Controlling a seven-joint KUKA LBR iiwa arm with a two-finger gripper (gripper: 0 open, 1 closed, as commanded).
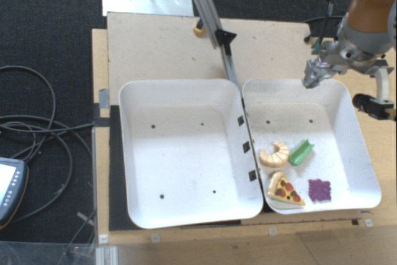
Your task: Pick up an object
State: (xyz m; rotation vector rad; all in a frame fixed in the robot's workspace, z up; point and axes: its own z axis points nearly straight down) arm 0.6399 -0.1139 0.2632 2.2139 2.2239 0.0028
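Pizza slice (285, 189) hugs the near rim; end effector (312, 79) above far rim.

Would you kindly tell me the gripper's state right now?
Gripper: over the right bin's far edge; whether it is open or closed cannot be told.

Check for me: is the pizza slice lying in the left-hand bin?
No. The pizza slice lies in the right bin, near its front left corner, just below the croissant.
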